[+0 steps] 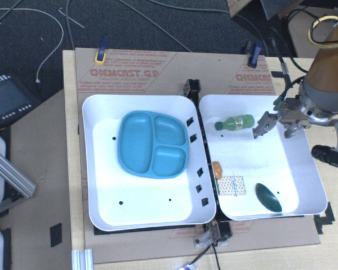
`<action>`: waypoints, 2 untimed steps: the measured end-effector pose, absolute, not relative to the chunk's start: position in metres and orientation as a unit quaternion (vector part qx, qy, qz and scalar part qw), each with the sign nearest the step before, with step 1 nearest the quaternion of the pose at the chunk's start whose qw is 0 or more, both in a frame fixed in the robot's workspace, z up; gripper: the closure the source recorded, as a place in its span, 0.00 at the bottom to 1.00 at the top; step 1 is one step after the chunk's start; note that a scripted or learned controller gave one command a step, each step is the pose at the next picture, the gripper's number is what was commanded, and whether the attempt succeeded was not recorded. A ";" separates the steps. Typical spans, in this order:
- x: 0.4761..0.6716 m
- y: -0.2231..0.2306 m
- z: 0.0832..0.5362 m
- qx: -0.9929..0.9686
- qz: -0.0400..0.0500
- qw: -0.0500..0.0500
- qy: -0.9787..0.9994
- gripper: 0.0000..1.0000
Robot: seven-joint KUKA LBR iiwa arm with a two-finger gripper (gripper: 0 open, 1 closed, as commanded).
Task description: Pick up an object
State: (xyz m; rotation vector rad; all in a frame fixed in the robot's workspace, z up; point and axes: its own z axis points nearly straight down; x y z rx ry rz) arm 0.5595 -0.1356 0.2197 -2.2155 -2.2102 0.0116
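While the gripper (277,125) hovers open and empty just right of the green bottle (235,122) lying in the right bin (304,167), it should centre over the bottle's body and straddle its width before descending.

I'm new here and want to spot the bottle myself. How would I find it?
Look at the right-hand white bin, the one without the blue plate. Along its far edge lies a small green bottle on its side, just left of the tool. It's bright green; the nearer corner's dark green object is flat.
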 end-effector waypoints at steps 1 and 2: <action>0.562 -0.135 0.226 -0.707 0.000 0.001 -0.707 0.00; 0.567 -0.134 0.164 -0.707 0.001 0.003 -0.707 0.00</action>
